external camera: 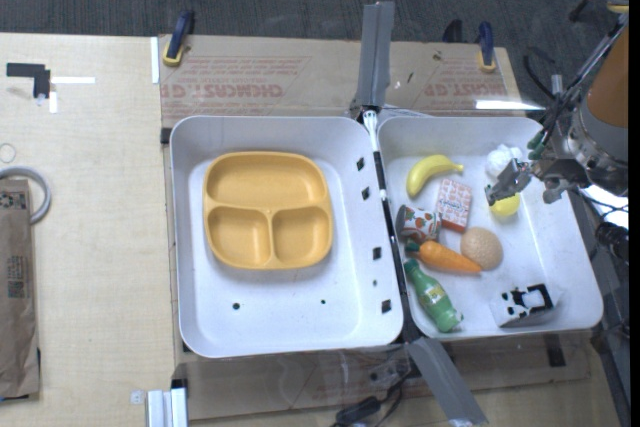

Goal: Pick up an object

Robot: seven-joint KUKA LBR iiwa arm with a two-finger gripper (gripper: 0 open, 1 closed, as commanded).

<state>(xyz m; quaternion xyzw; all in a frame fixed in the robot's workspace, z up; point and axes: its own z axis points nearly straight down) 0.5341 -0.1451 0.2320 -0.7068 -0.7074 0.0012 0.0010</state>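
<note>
The tool (507, 185) hangs over the right bin (575, 245), fingers spread above a small yellow lemon (506, 206) near the banana (431, 171); it should drop straight down, centred, and close only once both fingers flank the fruit.

A divided tray (267, 209) lies in the left bin (190, 245); toy foods (450, 260) crowd the right bin (570, 265).

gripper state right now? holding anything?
Gripper: over the right bin, beside the lemon; open or shut cannot be told, and nothing is visibly held.
</note>
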